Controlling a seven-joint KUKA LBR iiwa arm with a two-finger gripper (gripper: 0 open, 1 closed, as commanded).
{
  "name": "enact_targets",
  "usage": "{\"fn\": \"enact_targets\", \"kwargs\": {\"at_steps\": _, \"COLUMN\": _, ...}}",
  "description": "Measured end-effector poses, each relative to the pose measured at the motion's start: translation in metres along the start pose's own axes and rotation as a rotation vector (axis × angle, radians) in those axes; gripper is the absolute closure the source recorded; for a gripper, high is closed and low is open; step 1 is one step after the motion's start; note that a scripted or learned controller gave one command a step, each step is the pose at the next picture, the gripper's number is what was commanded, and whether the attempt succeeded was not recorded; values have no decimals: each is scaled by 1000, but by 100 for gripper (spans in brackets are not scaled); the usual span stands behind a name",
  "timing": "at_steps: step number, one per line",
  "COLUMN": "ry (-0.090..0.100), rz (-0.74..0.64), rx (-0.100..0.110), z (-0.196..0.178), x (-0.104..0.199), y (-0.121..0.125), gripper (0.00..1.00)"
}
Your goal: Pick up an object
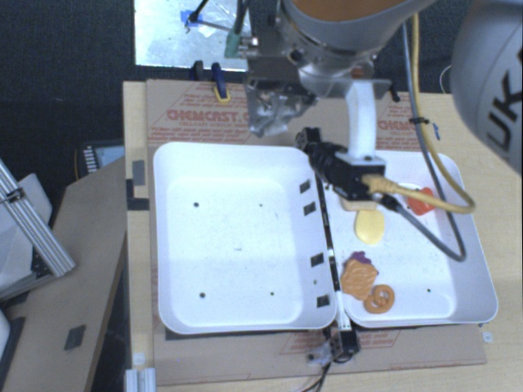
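Arm: the grey arm (359,23) with its orange band reaches in across the top of the view and hangs over the far edge of the bins, above the seam between them.
Left bin: the left bin (237,243) is a broad white tray with a few dark specks on its floor.
Right bin: the right bin (458,292) holds every candidate, gathered near the divider side.
Gripper: the gripper (278,114) sits low under the wrist at the far rim of the left bin; I cannot tell whether it is spread or closed, and nothing is visibly held.
Orange lump: the orange lump (358,276) lies near the front of the right bin, with a small purple piece (360,259) touching its far edge.
Yellow piece: the yellow piece (369,227) lies alone on bare floor, just past the lump, the cleanest target in my judgement.
Ring: the ring pretzel (379,299) touches the lump's near side.
Red piece: the red piece (420,202) lies partly behind a yellow cable (437,182).
Doing it well: move over the right bin, centre on the yellow piece, descend straight, keep clear of the divider and cable.
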State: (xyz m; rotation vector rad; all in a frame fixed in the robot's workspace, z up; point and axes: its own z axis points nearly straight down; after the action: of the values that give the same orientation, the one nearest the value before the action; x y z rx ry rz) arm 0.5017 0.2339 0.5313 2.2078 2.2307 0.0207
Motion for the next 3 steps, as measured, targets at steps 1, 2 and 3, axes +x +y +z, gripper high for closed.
{"fn": "enact_targets", "kwargs": {"at_steps": 1, "ry": -7, "rz": 10, "rx": 8, "z": -3, "x": 0, "y": 35, "gripper": 100}}
{"fn": "enact_targets", "kwargs": {"at_steps": 2, "ry": -7, "rz": 14, "rx": 9, "z": -5, "x": -70, "y": 1, "gripper": 100}}
{"fn": "enact_targets", "kwargs": {"at_steps": 3, "ry": -6, "rz": 3, "rx": 10, "z": 5, "x": -22, "y": 22, "gripper": 100}}
